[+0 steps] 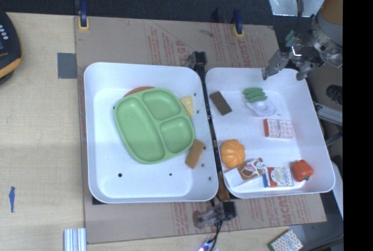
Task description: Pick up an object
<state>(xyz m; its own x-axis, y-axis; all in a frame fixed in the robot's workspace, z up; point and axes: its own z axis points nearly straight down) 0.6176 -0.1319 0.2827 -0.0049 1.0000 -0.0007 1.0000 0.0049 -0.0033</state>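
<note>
The robot's pincer point(287, 65) hangs over the far right corner of the right white bin point(317, 127). Its two dark fingers point(271, 68) are spread apart, and nothing sits between them.

Closest to the camera, along the near wall of the right bin, lie a small picture carton with red and white on it point(252, 169), a flat red and white packet point(278, 176) just beside it, and a round red toy fruit point(301, 170) in the near right corner. A little farther back sits a small orange toy pumpkin point(232, 152), close to the wall between the bins. Past that, a little white and red box point(278, 128) lies near the right side. Farther still are a dark brown flat block point(220, 102), a clear plastic piece point(260, 108), and a green bumpy toy point(254, 93) touching it. The green toy is the thing nearest the pincer, but they are apart.

In the left white bin point(99, 174), a light brown block point(194, 154) leans on the near edge of a big green plastic plate with three parts point(154, 124). A pale yellow piece point(187, 105) peeks out on its right side. A bit of something orange-red point(140, 90) shows behind the plate.
</note>
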